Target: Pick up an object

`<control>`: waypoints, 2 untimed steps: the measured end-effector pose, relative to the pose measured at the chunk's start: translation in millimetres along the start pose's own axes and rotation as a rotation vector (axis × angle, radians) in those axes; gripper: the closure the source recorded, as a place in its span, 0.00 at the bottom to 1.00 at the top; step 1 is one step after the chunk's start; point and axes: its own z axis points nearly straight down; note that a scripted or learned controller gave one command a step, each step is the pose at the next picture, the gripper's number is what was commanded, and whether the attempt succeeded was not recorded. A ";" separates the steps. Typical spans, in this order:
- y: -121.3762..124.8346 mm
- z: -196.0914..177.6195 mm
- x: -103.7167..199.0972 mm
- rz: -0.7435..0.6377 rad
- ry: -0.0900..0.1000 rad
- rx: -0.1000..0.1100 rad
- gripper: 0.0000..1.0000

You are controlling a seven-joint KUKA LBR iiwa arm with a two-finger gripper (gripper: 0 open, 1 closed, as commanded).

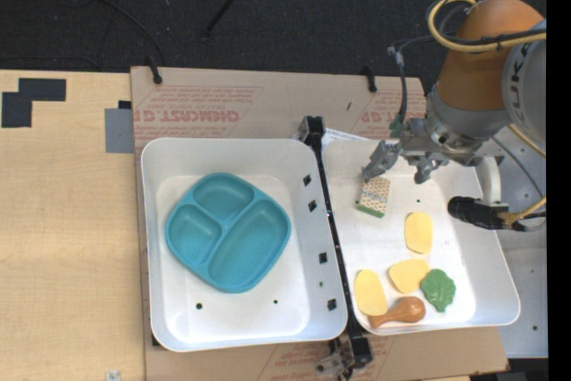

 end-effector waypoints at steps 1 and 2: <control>2.2 -8.4 -0.1 -0.002 -0.001 -0.014 0.00; 0.2 55.2 -4.0 0.000 -0.001 -0.008 0.00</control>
